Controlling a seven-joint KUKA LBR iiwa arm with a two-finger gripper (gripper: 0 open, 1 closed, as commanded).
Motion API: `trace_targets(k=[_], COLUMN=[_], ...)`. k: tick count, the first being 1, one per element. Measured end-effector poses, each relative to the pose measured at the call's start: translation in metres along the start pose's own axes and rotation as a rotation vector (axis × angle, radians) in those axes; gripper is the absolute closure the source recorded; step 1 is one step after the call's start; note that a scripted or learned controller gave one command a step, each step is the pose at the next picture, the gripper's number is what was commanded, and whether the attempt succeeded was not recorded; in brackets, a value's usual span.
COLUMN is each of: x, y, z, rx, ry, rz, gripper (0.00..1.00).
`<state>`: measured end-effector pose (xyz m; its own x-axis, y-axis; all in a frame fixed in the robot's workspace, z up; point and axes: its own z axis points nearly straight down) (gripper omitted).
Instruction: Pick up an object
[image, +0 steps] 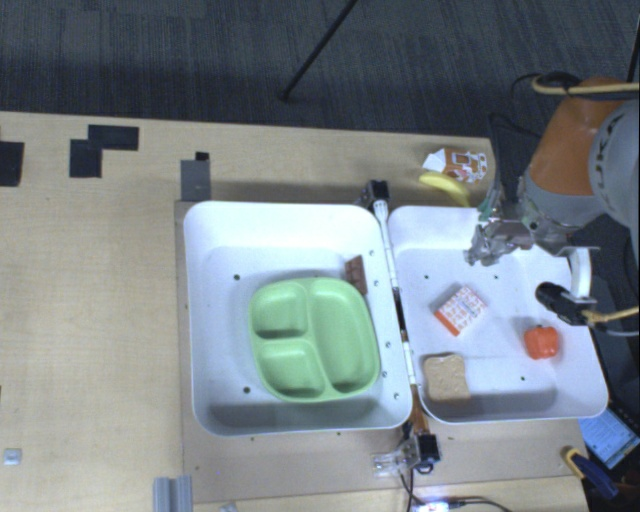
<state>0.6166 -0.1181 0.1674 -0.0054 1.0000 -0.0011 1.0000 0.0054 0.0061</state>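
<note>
A pale wooden desk (90, 300) fills most of the view, with black tape marks (100, 148) near its far edge. Beyond it lies dark grey carpet (200, 50).

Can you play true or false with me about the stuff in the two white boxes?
1. The green tray sits in the left bin. True.
2. The orange tomato toy is in the left bin. False: it lies in the right bin, near its right side.
3. A slice of bread lies in the right bin's near left corner. True.
4. The gripper is holding the small patterned box. False: the box lies on the bin floor, apart from the gripper.
5. The green tray has one big compartment. False: it has three.
</note>
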Motion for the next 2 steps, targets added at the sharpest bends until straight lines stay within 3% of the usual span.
trace_targets(k=[1, 2], x=[0.000, 0.008], y=[-0.001, -0.004], z=[0.001, 0.082], rx=[0.003, 0.002], ry=[0.001, 0.000], rz=[0.000, 0.000], gripper=[0.00, 0.00])
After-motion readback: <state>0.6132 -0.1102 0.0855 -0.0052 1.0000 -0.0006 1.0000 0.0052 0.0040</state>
